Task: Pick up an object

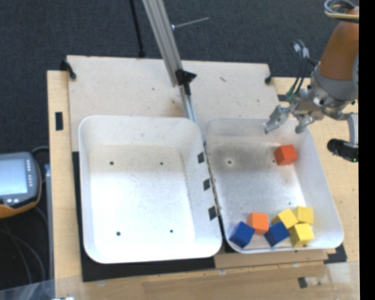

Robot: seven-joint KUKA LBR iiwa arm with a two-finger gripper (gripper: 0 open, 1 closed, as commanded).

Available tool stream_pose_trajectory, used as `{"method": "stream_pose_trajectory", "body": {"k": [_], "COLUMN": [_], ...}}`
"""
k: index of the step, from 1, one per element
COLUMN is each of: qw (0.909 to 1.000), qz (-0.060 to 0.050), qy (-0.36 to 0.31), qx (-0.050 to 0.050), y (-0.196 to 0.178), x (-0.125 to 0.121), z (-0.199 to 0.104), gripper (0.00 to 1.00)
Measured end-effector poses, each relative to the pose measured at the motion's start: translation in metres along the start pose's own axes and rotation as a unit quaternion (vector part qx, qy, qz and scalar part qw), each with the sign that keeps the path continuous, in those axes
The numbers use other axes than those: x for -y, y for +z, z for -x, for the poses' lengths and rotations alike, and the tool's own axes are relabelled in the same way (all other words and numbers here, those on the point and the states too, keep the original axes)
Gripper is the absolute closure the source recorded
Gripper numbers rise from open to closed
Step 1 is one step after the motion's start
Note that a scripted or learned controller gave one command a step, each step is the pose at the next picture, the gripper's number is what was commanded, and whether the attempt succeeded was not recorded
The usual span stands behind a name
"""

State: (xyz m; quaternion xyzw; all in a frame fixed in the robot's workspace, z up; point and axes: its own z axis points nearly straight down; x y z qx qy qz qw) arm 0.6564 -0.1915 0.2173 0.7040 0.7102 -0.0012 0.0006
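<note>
Camera view: the arm [339,49] comes in at the upper right of the frame, and its gripper [289,122] hangs over the top edge of the right bin [322,180]. The two fingers stand apart, with nothing between them. This looks like the approach step of the pick: no object is held yet.

The nearest candidate is an orange cube [285,154], alone in the upper right part of the right bin, just below the gripper in the frame and apart from it. The other blocks crowd the bin's lower edge: a blue cube [242,233], a second orange cube [259,221], another blue cube [277,232], and three yellow cubes [296,224] packed together, several touching.

My judgement is that the next move calls for bringing the gripper down over the lone orange cube, centred so the fingers straddle it, then closing. It stands free of neighbours and of the bin wall, so it should be an easier grasp than the cluster.

The left bin [144,186] fills the middle left of the frame. Both bins sit on a pale wooden bench [122,86]. A metal pole [165,36] slants up from between the bins to the top of the frame. A small grey device [11,180] lies at the left edge, on dark carpet [50,17].
</note>
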Motion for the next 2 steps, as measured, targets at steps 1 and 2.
{"method": "stream_pose_trajectory", "body": {"k": [1,2], "qw": [1.0,1.0], "qz": [0.0,0.003], "qy": [0.0,0.001], "qx": [0.0,0.0], "y": [0.0,-0.032], "x": [0.0,-0.001], "z": [0.0,0.001], "gripper": [0.0,0.0]}}
